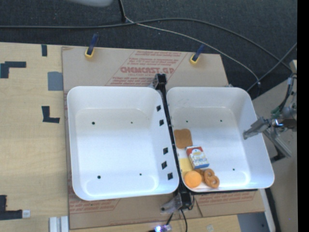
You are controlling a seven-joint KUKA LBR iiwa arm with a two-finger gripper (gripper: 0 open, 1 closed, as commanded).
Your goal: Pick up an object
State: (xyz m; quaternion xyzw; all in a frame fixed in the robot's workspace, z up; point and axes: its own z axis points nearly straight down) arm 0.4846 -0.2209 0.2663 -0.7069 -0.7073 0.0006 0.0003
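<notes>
Five small items lie bunched in the right bin (219, 105), toward its 7 o'clock corner and close to the wall it shares with the left bin (116, 149). A flat brown round piece (183, 138) sits at the 12 o'clock end of the group. Just below it, a red-and-white carton (197, 157) rests tilted, with a pale yellow piece (184, 166) at its 8 o'clock. An orange ball (193, 179) lies at 6 o'clock from the carton, and a brown pretzel-like ring (211, 178) sits just beside the ball at its 3 o'clock.

My gripper (253, 128) hangs at the 3 o'clock rim of the right bin, well apart from the cluster, its grey tip pointing toward 9 o'clock over the bin's wall. It is small and blurred at this edge of the view, so I cannot tell whether it is wide or closed.

Both bins stand side by side on a cardboard sheet (145, 66) printed in red lettering. Two yellow clamps pin the sheet at 12 o'clock, one at the left (90, 52) and one at the right (195, 58). A black strip (165, 129) runs between the bins. The cardboard lies on a wooden bench (29, 153) marked with dark tape patches, and black cables (231, 37) trail across the dark floor (193, 4) beyond, from 11 o'clock toward 3 o'clock.
</notes>
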